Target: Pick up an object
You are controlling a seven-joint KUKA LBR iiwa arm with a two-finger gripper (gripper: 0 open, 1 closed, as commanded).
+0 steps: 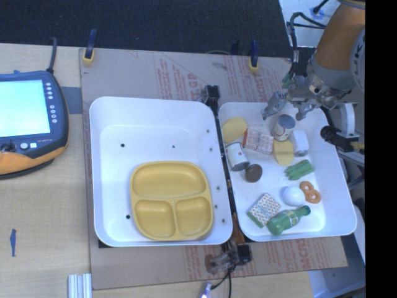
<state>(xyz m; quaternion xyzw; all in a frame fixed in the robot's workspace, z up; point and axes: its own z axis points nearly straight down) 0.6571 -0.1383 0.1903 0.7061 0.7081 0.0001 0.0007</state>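
Camera view, entry: my fingers (289, 107) hung spread wide and empty over the right bin's (338, 228) far end, directly above a small can (283, 128). Step: approach, no grasp yet. Next requirement, I judged: descend, straddle can, close.

Gripper (289, 109) low over right bin (338, 185), fingers spread either side of a small can (283, 128). Yellow divided tray (171, 200) in left bin (108, 166). Green bottle (287, 220), pretzel (310, 192), white egg (291, 195) near front.
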